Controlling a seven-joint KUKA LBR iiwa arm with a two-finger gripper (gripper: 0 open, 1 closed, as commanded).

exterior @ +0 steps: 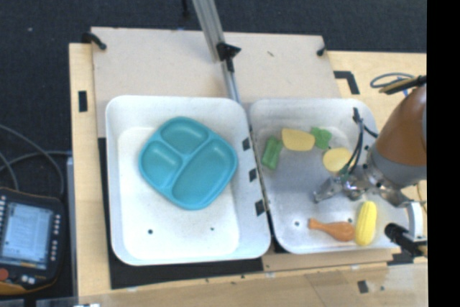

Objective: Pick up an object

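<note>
Two white bins point(122, 154) lie side by side; the left one, far from the gripper point(332, 190), has one blue tray point(188, 162). The gripper hangs low in the right bin with fingers apart, holding nothing. Nearest is one corn cob point(366, 221), just beside it toward the front edge, its long axis pointing front to back. One carrot point(332, 228), two yellow pieces point(297, 139) and two green pieces point(272, 153) lie around.

The left shallow white bin point(118, 176) holds a blue divided plastic plate point(188, 162). In the right shallow white bin point(287, 226), a green block point(272, 153) lies left of a yellow slice point(297, 139); a yellow corn cob point(366, 222) lies right of an orange carrot-shaped toy point(333, 228), near the front wall.
</note>
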